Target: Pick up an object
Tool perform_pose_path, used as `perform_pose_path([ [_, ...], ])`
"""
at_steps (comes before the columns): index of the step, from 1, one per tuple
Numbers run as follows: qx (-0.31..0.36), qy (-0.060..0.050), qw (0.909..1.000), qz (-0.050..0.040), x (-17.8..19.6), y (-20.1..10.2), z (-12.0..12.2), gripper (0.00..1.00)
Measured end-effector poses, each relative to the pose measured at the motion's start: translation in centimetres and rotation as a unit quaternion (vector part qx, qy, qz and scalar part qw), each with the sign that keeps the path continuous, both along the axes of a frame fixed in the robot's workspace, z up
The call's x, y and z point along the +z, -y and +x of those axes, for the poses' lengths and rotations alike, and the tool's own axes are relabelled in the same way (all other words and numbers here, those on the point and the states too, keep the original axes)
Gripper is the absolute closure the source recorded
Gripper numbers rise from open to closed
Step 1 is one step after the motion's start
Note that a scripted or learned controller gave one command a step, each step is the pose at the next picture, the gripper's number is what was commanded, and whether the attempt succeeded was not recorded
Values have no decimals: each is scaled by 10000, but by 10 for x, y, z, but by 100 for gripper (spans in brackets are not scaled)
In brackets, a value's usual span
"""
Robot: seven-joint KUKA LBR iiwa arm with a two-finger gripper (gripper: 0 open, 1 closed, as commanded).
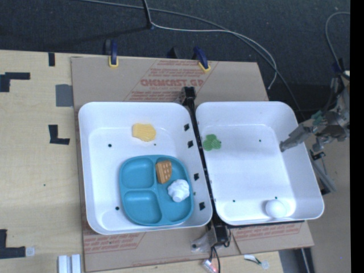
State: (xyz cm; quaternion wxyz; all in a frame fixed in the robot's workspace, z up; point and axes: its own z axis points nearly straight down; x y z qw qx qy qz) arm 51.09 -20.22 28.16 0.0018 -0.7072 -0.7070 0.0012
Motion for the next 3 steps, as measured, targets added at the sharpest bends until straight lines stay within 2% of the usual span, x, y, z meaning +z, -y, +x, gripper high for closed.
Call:
perform_pose_path([
  [1, 3, 20, 10000, -5, 2, 0, 1, 0],
  [2, 5, -5, 10000, 3, -56, -7, -7, 0],
  [3, 6, -4, 10000, 2, -106, -9, 2, 0],
])
